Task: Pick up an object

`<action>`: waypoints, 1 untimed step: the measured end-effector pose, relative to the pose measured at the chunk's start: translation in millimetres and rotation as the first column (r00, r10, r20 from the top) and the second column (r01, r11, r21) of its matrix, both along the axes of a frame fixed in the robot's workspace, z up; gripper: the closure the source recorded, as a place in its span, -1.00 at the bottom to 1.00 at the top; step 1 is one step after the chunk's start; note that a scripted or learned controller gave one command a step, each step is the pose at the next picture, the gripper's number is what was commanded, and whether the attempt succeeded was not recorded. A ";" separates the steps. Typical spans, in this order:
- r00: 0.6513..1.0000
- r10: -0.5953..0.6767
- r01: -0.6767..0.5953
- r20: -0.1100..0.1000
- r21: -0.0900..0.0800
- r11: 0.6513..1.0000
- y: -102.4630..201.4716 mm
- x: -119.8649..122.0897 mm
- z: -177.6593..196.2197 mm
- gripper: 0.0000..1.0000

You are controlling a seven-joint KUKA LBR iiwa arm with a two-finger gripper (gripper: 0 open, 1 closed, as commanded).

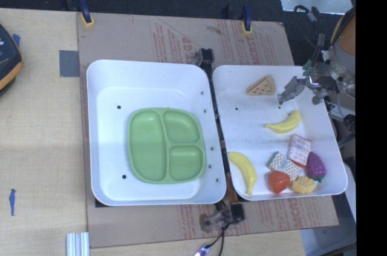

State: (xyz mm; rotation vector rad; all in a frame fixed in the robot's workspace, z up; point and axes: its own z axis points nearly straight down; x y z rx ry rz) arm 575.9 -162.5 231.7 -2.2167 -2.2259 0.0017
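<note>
End effector [300, 89] over right bin [242, 76], grip unclear. Just left: sandwich wedge [260, 86]. Below: bananas [284, 123], other toy food. Left bin [109, 76]: green tray [164, 144].

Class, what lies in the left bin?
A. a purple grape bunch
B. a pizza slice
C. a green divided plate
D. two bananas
C: the green divided plate lies in the left bin, while the toy foods sit in the right bin.
</note>
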 end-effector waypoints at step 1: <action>1.000 0.000 0.000 -0.003 0.000 1.000 -37.0 -27.9 -80.3 -1.00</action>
